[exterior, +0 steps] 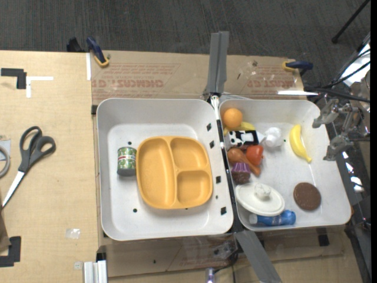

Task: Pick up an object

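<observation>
From above, the gripper (337,133) hung over the right bin's (330,217) far right edge. I could not tell its state. The banana (300,142) lay just to its left, long side pointing up-down.

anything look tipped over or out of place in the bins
Mostly tidy. The small green can in the left bin lies on its side against the yellow divided plate. In the right bin, the toys near the orange are heaped against the left wall, while the banana and brown disc lie apart.
</observation>
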You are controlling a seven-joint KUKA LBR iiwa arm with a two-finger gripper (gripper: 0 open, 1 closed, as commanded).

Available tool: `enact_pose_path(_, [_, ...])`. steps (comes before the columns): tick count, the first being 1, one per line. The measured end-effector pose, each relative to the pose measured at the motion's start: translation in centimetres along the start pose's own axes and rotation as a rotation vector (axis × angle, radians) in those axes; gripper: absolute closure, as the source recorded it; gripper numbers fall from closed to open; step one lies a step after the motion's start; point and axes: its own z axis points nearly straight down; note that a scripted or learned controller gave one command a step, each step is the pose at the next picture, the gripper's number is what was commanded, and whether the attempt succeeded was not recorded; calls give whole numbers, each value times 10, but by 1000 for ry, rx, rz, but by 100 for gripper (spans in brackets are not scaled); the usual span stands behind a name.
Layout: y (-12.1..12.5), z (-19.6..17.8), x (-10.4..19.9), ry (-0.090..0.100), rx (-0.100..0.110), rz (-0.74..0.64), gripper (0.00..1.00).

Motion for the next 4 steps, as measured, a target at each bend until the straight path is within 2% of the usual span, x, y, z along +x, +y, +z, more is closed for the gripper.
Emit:
enact_pose_path(1, [1, 102, -59, -1, 1, -12, 0])
enact_pose_path(2, [1, 147, -82, -4, 1, -40, 0])
enact_pose_path(3, [3, 140, -84, -5, 3, -44, 100])
enact_pose_path(4, [3, 140, -84, -6, 2, -44, 0])
